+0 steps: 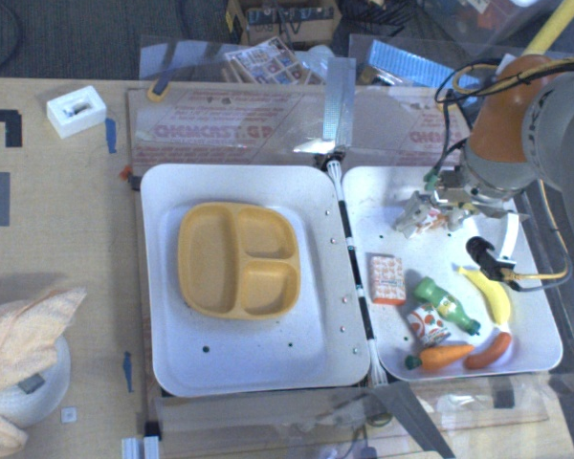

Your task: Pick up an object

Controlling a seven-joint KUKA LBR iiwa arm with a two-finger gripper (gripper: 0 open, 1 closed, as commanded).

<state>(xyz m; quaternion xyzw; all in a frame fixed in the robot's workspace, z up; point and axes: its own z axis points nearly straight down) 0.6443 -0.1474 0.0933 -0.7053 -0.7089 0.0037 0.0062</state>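
While nothing sits lifted yet, we judge task barely begun. Near edge of right bin (545, 352): carrot (442, 357), sausage (488, 350), small can (427, 323). Just behind: green bottle (447, 305), banana (493, 295), red-and-white carton (386, 279). Left bin (163, 256) carries yellow divided tray (238, 259). Farther back in right bin, jaws (430, 216) hang low over bare floor, apart from all objects; whether open or closed we cannot tell. Left: choose item, descend, clamp, raise. Cloth (24, 328) on table (48, 208) at left.
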